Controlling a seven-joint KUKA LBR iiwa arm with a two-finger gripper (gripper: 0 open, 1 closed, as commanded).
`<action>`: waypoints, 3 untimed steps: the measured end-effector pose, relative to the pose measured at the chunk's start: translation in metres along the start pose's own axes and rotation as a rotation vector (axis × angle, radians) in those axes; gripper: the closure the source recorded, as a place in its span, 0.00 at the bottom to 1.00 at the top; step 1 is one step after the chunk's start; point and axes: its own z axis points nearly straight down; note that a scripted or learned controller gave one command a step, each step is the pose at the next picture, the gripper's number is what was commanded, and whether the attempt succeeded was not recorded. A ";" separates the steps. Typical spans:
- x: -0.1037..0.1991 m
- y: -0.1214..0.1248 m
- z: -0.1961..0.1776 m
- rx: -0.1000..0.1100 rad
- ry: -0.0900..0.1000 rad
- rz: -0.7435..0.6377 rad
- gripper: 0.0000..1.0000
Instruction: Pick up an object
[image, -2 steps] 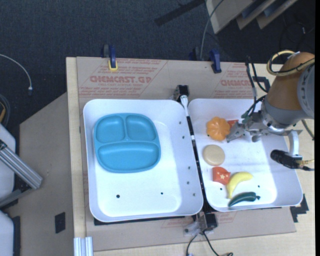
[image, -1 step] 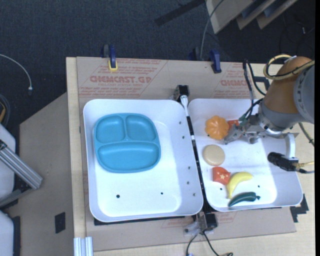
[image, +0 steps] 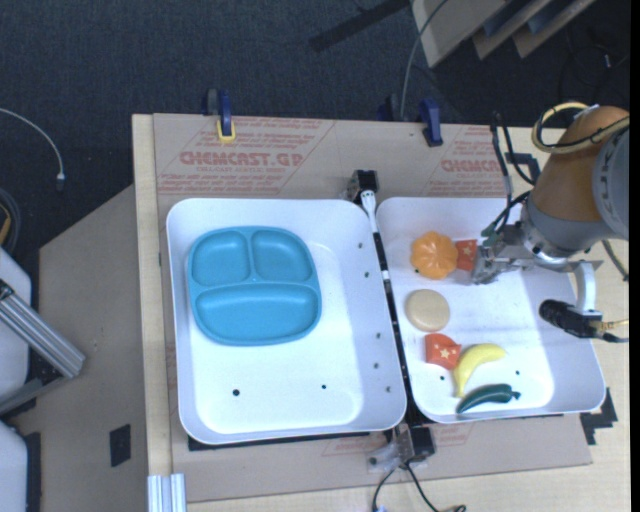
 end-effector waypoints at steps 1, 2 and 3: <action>-0.010 0.004 -0.051 -0.005 -0.002 0.000 1.00; -0.013 0.009 -0.115 -0.007 -0.003 -0.001 1.00; -0.014 0.011 -0.170 -0.008 -0.003 -0.001 1.00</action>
